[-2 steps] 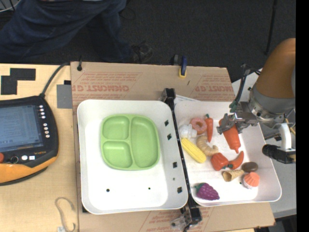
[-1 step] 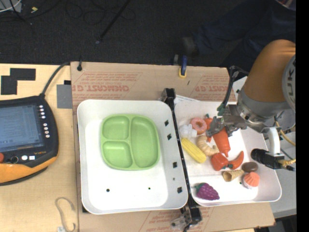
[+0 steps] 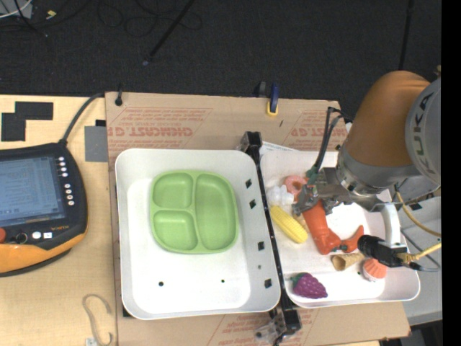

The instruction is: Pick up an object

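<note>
- Toy food lies in the right bin, the one the arm works over; nothing can be seen lifted clear of it.
- At the far left of the bench sits a teach pendant with a lit screen and an orange underside.
- Next comes the left bin, which holds a green divided plate with three compartments, lying flat near its middle.
- A black clamp strip runs between the two bins.
- Just right of that strip lies a yellow corn cob, slanted, with an orange carrot close beside it.
- A purple grape bunch rests near the front edge of the right bin.
- The gripper hangs over the carrot's upper end; whether its jaws are apart or closed cannot be told from this angle.
- Further right lie an ice-cream cone and a small orange piece.
</note>
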Available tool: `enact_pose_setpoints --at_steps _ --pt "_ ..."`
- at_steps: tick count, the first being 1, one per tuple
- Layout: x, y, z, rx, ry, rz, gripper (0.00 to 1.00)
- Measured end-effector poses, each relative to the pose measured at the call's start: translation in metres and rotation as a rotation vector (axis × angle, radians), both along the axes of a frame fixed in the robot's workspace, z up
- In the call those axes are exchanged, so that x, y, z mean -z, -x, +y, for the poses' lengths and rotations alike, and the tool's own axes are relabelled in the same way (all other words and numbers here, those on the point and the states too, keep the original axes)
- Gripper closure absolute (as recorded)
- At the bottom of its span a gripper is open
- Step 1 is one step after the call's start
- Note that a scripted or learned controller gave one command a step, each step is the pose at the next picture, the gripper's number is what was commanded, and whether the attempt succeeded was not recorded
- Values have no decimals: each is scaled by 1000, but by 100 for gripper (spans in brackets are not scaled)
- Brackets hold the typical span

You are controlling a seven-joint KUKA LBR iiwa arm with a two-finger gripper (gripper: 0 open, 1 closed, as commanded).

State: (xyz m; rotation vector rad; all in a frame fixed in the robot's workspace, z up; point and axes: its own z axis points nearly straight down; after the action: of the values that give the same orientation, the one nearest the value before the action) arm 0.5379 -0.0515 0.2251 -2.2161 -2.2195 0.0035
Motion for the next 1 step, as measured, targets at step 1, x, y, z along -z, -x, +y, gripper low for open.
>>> enact_pose_setpoints --at_steps 1 --pt "8 20 53 2 1 0 100"
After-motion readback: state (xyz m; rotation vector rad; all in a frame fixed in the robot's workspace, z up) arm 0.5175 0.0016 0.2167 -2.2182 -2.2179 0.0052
